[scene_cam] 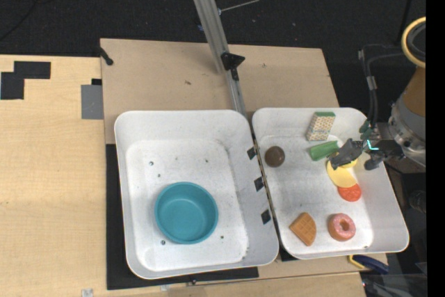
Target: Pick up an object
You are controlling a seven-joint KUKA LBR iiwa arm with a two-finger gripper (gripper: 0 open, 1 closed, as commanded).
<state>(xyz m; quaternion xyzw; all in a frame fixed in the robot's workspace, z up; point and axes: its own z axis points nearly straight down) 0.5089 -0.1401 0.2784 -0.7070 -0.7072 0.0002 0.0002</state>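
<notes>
The grey arm [411, 123] wore an orange band; its dark fingers [342, 158] carried a small teal light.

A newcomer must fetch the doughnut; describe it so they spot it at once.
Look in the right bin, at its near edge. The doughnut lies right of the tan wedge. It alone is a pink ring with a hole.

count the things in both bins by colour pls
teal bowl: 1
green block: 1
speckled pale block: 1
brown ball: 1
yellow piece: 1
red piece: 1
orange-tan wedge: 1
pink doughnut: 1
total: 8
</notes>
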